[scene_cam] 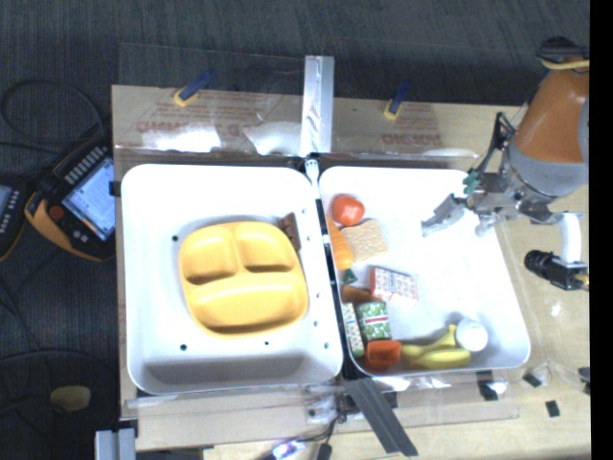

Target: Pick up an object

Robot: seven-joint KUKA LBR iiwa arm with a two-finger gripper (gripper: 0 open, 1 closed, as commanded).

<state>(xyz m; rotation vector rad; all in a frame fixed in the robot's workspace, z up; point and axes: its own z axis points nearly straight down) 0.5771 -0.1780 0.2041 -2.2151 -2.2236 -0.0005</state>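
The gripper point(460, 209) hangs over the upper right part of the right bin point(508, 295), above bare white floor; its fingers point(439, 217) look parted a little and hold nothing. No object is taken yet.

Taking the right bin as the landmark, all the candidates crowd its left wall and lower edge. A red tomato point(347, 209) sits near the upper left corner, with a tan cracker-like square point(365, 241) just below it and an orange piece point(339, 249) against the wall. Toward the middle lies a small patterned packet point(394, 285). A green box point(373, 320) and a red block point(382, 354) sit lower along the wall, and a banana point(436, 354) lies along the bottom edge beside a white round cap point(471, 334).

These look like light toy foods. The tomato is probably smooth and round, so it may roll or squirt out; closing across its widest part would suit. The packet is flat and harder to get under. The left bin holds a yellow tray point(243, 278).
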